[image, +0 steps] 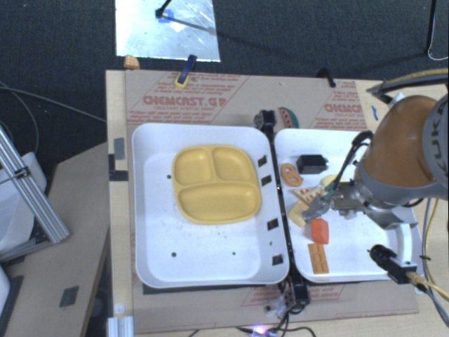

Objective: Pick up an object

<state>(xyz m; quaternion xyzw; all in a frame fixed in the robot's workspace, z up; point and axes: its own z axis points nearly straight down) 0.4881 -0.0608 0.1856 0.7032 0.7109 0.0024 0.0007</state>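
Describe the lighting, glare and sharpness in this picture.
Camera view: even overhead light, soft shadows inside the left bin; bright glare on the silver sheet at the top; the yellow tray is fairly sharp; the arm looks soft, and the gripper blends into the small objects.

I worked in a robotics lab: my two white bins (147, 258) sat on a cardboard-covered bench (210, 97), with aluminium framing (31, 202) at the side, loose cables (63, 107) across dark carpet, and a foil sheet (168, 20) beyond.
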